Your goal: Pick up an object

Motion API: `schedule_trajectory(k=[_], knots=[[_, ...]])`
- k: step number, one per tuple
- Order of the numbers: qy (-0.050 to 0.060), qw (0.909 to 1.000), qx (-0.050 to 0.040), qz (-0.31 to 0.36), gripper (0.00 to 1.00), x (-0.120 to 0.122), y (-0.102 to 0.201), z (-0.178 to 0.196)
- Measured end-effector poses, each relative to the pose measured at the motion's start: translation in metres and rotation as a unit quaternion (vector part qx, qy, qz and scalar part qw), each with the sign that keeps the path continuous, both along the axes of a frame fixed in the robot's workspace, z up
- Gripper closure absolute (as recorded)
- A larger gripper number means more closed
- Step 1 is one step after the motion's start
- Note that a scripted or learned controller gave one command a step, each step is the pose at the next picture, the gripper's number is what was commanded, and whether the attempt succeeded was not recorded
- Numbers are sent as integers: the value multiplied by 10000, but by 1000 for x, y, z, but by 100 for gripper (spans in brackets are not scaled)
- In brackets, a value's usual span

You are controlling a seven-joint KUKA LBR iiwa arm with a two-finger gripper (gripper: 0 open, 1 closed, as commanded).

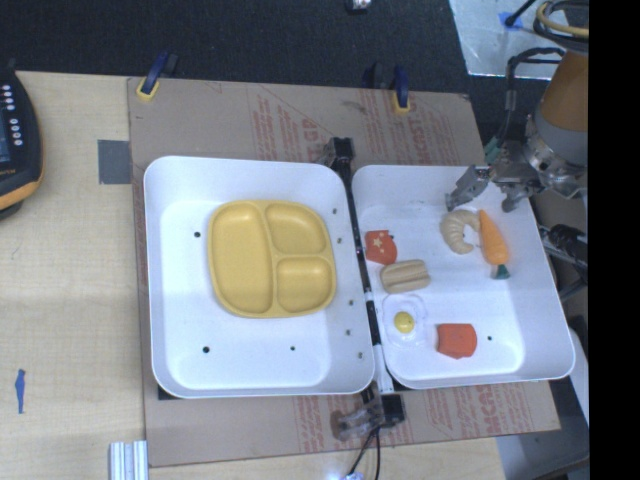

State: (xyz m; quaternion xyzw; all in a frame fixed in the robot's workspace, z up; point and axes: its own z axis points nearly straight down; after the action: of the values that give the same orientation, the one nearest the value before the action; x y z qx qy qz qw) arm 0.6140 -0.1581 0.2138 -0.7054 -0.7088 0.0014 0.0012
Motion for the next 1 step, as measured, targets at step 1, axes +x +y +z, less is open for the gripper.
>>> schedule_trajectory(k=[1], knots=[[36, 10000, -1, -6, 0, 2, -33, -101]])
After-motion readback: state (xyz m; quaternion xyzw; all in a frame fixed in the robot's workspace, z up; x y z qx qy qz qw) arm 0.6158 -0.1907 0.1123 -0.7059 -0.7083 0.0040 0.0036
